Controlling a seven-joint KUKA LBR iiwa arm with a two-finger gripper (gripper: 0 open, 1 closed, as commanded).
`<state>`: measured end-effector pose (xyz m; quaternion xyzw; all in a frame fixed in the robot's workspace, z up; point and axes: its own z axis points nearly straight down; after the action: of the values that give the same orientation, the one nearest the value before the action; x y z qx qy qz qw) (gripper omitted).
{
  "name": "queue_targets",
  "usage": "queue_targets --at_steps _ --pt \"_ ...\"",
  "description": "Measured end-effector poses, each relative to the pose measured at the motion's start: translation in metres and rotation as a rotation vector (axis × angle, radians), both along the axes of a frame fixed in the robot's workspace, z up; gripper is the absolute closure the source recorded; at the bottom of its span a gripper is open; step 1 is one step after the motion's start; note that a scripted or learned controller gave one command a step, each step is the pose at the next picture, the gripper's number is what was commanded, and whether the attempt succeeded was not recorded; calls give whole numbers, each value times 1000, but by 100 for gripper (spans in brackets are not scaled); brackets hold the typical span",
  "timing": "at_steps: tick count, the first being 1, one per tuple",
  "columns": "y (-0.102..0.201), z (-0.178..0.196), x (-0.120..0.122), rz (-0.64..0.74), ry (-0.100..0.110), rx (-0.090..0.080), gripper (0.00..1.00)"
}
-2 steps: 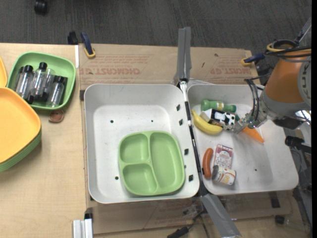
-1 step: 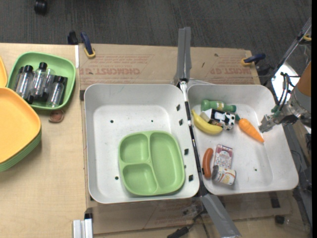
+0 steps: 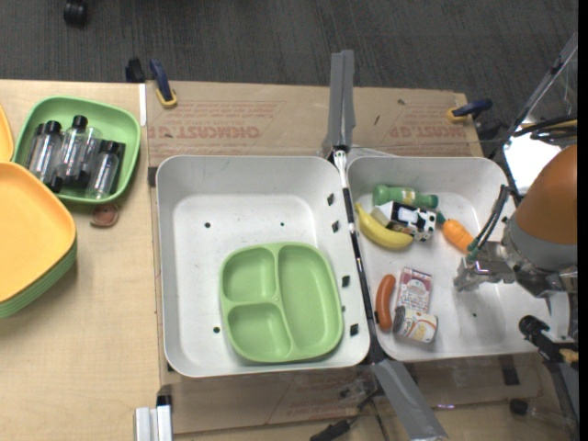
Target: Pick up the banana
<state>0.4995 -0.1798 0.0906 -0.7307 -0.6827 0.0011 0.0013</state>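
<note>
The yellow banana [image 3: 381, 231] lies curved in the right bin [image 3: 487, 329], near its left wall and toward the back. A black and white toy [image 3: 413, 219] rests against the banana's right end. My gripper [image 3: 470, 272] hangs low over the right side of the same bin, about a hand's width to the right of the banana and slightly nearer the front. It does not touch the banana. The grey wrist and orange band [image 3: 556, 200] rise behind it at the view's right edge.
Around the banana lie a green bottle [image 3: 402, 195], an orange carrot [image 3: 457, 235], a red sausage [image 3: 385, 299] and a printed carton [image 3: 415, 294]. The left bin [image 3: 184, 246] holds a green divided plate [image 3: 280, 301]. A green tray of bottles [image 3: 78, 150] and orange plates [image 3: 32, 237] sit far left.
</note>
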Motion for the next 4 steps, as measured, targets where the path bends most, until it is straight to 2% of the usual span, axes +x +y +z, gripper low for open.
queue_targets --at_steps 1,2,3,4 --pt "-33 1 82 -154 -1 -2 100" --pt "23 0 28 -347 1 -1 100" --pt "50 0 -23 -261 1 -1 100" --pt "-20 27 -11 -285 0 -2 100"
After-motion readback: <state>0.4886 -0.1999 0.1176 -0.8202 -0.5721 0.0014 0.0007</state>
